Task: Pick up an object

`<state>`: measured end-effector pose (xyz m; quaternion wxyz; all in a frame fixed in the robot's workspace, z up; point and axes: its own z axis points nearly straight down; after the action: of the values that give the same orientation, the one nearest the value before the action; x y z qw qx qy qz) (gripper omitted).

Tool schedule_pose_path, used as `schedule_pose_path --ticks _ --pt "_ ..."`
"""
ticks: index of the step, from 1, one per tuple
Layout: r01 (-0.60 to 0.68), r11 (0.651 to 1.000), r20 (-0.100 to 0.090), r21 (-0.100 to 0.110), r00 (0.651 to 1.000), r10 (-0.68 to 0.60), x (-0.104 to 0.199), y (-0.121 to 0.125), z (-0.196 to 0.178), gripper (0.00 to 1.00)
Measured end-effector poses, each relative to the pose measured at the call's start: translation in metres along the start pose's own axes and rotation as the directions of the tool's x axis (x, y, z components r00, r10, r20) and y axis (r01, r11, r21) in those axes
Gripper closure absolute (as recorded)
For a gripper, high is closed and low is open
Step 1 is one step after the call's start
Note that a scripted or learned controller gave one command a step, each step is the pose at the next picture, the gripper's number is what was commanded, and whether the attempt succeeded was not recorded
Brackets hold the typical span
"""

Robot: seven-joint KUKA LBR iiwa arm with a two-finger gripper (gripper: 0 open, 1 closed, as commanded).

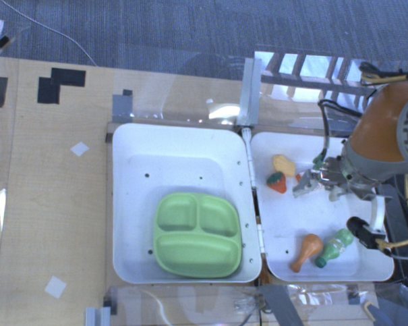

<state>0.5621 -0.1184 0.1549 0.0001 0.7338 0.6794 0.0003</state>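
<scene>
While the gripper [310, 184] hangs open, the strawberry [277, 183] lies just beside its fingers.

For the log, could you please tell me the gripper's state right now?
Gripper: above the right bin, near the strawberry; open or shut cannot be told.

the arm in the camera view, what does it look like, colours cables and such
The arm has a rounded orange band above a grey wrist section. Black cables loop beside it at the upper right. The gripper is pale grey metal with small silvery fingers, and a white and black fitting sits below the wrist.
</scene>
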Motion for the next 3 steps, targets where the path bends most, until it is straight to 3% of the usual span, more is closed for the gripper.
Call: schedule_pose_path --ticks 1,2,3 --pt "-0.020 1.000 0.000 -0.003 1.000 0.020 0.014 0.098 0.031 0.00" --pt "0.043 0.999 0.006 -0.034 0.999 -0.043 0.026 0.041 0.055 0.00" --pt "0.096 0.995 0.011 -0.040 0.995 -0.095 0.033 0.023 0.055 0.00"
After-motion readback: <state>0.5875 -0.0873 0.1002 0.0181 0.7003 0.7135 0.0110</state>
